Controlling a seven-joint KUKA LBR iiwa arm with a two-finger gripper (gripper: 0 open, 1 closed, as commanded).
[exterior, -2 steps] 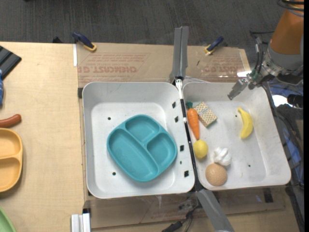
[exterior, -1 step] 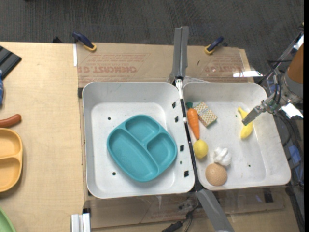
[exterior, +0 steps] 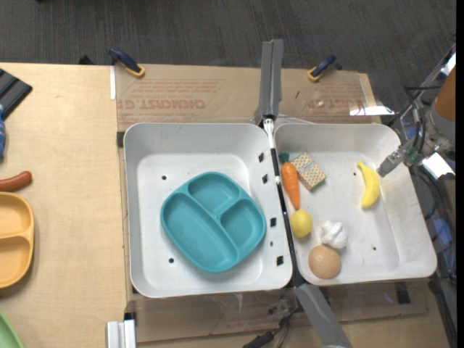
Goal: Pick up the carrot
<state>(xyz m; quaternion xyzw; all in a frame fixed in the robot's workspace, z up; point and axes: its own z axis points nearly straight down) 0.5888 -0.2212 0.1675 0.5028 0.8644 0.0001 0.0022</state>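
One fixed overhead camera, slanted down over both white bins (exterior: 138, 216).
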